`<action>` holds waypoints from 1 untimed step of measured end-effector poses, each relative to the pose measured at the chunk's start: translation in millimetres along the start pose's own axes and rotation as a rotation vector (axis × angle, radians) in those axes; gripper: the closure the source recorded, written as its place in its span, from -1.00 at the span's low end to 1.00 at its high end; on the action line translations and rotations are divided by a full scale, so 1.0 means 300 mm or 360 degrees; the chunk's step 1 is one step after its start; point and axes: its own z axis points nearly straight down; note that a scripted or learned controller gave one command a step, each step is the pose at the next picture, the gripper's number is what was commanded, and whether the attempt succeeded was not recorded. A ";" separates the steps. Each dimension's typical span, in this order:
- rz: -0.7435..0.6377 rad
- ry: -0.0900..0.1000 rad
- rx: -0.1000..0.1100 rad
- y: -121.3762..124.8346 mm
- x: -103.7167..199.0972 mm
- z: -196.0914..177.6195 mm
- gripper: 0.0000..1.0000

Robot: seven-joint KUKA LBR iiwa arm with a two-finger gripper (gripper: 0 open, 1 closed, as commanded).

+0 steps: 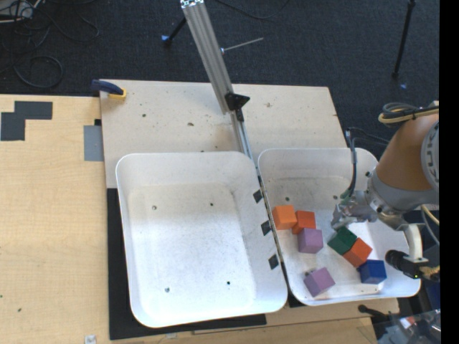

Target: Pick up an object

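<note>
The right bin point(315, 165) holds several blocks. An orange block point(285, 216) lies beside a red-orange one point(305, 221), with a purple block point(310, 241) just below them. A green block point(343, 241) touches another orange block point(358, 251); a blue block point(372, 271) and a second purple block point(318, 281) lie near the front rim. My gripper point(346, 216) hangs low at the bin's right side, just above the green block. The wrist hides its fingertips.
The left bin point(188, 235) sits beside the right one, split from it by a rim with black clips point(266, 226). A slanted aluminium post point(215, 63) rises behind the bins. Cables hang by the arm at the right.
</note>
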 end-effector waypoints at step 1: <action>-0.0016 -0.0004 -0.0008 0.002 0.022 -0.201 1.00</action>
